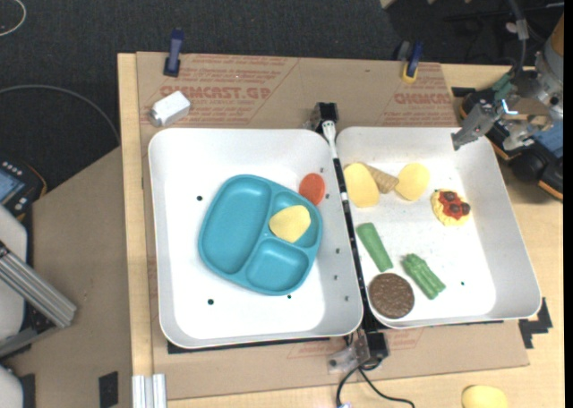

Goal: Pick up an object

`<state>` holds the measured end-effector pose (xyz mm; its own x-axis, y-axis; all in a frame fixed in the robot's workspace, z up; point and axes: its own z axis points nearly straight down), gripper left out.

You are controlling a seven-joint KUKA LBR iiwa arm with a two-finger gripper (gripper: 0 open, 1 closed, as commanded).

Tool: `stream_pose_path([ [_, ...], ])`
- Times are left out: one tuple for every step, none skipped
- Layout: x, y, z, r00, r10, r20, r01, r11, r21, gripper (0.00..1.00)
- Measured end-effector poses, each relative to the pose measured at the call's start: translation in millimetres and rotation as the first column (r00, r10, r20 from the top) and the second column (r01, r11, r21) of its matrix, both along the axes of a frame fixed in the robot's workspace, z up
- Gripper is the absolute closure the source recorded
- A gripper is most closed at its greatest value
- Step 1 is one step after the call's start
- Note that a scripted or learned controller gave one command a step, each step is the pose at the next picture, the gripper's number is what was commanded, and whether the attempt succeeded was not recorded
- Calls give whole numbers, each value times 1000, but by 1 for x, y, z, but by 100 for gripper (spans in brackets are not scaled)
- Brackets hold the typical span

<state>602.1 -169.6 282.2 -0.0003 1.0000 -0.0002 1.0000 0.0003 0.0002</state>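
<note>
Two shallow white bins (170, 218) on counter, blue compartment plate (235, 234) with yellow piece (290, 223) left, claw (469, 131) at right bin's far corner, grip state unclear

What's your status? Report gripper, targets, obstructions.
Gripper at right bin's far right corner, nothing between fingers. Toy foods lie untouched in the bin. Nothing blocking.

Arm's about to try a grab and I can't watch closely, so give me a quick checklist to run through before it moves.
1. Gripper clear of the bin: ok, at the right bin far corner.
2. Fingers open: cannot tell.
3. Nothing held: cannot tell.
4. Isolated target: ok, pizza toy lies apart.
5. Crowded items: not ok, brown disc sits at the near wall.
6. Yellow piece lies in the blue tray: ok.
</note>
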Motion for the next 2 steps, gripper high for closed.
stream_pose_path([
  [-70, 75, -86, 1000, 4, -15, -4, 1000, 7, 0],
  [-8, 24, -188, 1000, 0, 2, 0, 1000, 0, 0],
])
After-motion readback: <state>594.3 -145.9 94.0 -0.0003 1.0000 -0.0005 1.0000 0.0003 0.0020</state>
